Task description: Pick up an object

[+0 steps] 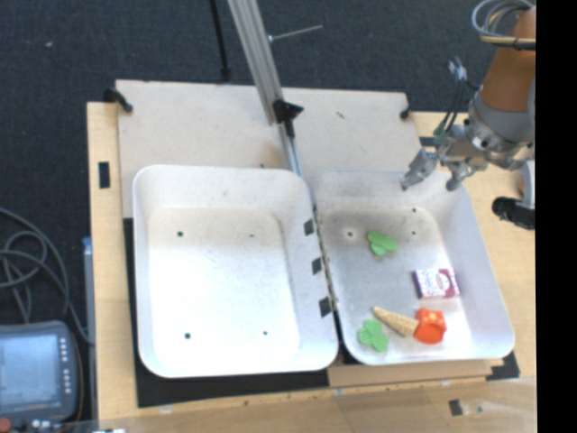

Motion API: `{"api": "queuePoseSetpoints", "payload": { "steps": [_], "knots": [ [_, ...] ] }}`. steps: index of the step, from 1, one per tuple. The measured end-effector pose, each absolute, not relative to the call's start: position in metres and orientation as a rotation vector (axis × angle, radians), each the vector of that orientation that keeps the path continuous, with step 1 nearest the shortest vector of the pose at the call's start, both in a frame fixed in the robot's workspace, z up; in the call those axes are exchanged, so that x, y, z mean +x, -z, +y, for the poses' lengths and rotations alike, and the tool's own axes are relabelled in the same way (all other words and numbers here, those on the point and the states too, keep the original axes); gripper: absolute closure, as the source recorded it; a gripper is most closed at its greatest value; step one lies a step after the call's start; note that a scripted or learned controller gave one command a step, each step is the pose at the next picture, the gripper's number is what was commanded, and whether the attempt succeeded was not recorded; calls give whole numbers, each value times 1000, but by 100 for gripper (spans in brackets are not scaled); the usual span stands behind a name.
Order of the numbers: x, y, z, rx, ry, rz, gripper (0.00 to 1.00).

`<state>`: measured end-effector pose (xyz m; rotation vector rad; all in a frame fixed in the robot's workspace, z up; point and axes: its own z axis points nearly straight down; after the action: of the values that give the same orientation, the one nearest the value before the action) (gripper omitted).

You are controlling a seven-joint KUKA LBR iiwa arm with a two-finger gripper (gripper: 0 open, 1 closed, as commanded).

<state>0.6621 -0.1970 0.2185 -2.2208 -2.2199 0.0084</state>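
My gripper hangs over the far right rim of the right bin, its two fingers spread apart with nothing between them. Below it in that bin lie a green leafy piece, a small purple and white packet, an orange-red object, a tan cone-shaped piece and a second green piece. All of them rest on the bin floor, well apart from the fingers.
The left bin stands beside the right one, split from it by a ridge with black clips. A slanted metal post rises behind the bins. A screen device sits off the bench at lower left.
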Motion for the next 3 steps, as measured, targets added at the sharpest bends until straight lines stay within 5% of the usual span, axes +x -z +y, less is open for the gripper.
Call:
{"api": "queuePoseSetpoints", "payload": {
  "steps": [2,3],
  "knots": [
    [645,-116,-190,-2224,-8,-2218,0],
    [647,-132,-190,-2231,4,-2221,100]
  ]
}}
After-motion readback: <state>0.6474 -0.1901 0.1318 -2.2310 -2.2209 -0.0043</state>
